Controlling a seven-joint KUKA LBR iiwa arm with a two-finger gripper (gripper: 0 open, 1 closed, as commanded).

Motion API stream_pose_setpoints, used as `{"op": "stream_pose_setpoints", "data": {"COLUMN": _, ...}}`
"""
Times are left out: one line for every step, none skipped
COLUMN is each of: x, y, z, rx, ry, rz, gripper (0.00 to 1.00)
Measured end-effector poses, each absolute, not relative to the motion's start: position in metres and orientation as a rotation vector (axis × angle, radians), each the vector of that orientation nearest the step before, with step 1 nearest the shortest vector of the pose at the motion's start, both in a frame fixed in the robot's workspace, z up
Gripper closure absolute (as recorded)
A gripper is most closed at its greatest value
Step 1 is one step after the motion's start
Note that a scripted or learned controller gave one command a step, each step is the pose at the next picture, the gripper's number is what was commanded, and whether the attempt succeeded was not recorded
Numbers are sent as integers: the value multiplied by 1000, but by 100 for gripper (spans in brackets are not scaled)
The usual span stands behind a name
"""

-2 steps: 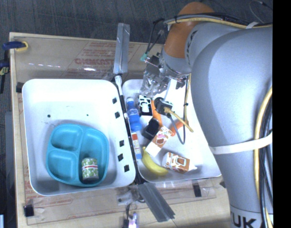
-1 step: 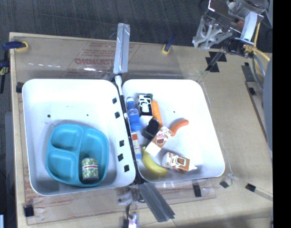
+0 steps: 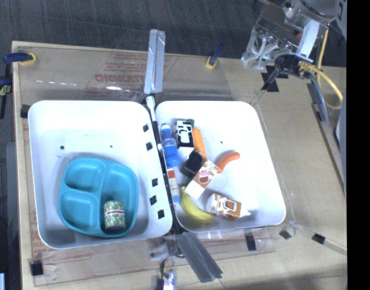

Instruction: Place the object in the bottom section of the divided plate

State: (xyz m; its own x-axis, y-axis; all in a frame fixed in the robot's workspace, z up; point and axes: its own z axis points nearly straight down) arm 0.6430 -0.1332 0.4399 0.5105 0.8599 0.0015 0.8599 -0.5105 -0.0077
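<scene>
The left shallow white bin (image 3: 70, 125) holds a teal divided plastic plate (image 3: 82, 177). The grey arm's gripper (image 3: 261, 48) hangs beyond the right white bin (image 3: 257, 138); open or closed, I cannot tell. A small green-labelled jar (image 3: 114, 215) stands in the plate's right compartment, seemingly its near end.
</scene>
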Motion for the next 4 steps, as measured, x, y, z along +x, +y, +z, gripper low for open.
{"op": "stream_pose_setpoints", "data": {"x": 643, "y": -133, "z": 440, "rx": -2723, "ry": -1551, "rz": 4, "gripper": 0}}
{"op": "stream_pose_setpoints", "data": {"x": 644, "y": -129, "z": 448, "rx": -2708, "ry": -1567, "rz": 5, "gripper": 100}}
{"op": "stream_pose_setpoints", "data": {"x": 658, "y": -177, "z": 441, "rx": -2731, "ry": -1547, "rz": 0, "gripper": 100}}
{"op": "stream_pose_setpoints", "data": {"x": 658, "y": -200, "z": 441, "rx": -2670, "ry": -1652, "rz": -5, "gripper": 100}}
